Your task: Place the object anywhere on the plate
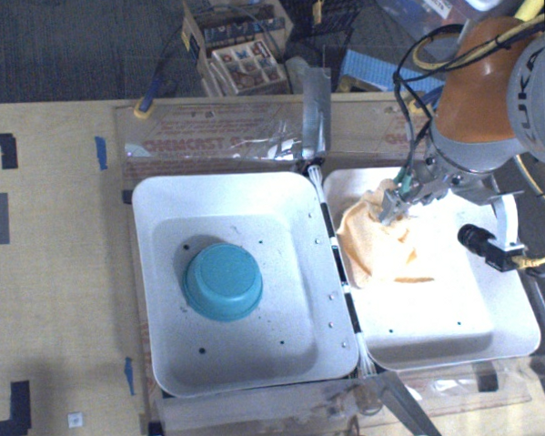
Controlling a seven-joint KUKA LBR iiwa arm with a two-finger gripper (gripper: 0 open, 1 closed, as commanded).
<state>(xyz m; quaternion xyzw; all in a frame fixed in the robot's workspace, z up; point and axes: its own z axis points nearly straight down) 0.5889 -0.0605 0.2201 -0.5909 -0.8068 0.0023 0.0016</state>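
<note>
- You have the worktop [57,269] carrying two white bins side by side: the left bin [154,210] and the right bin [497,328].
- Your arm [484,74] reaches in from the right, over the right bin's far end.
- A pale orange cloth [370,244] lies crumpled in the right bin, against its left wall.
- A blue plate [223,280], round and bowl-like, sits in the left bin.
- Your claw [392,206] is down on the cloth's upper edge; its fingers look pinched on a fold there.

Robotics lab: taped workbench [57,269], two white bins [153,205], cable clutter [427,45] and boxes [241,50] at twelve o'clock.
</note>
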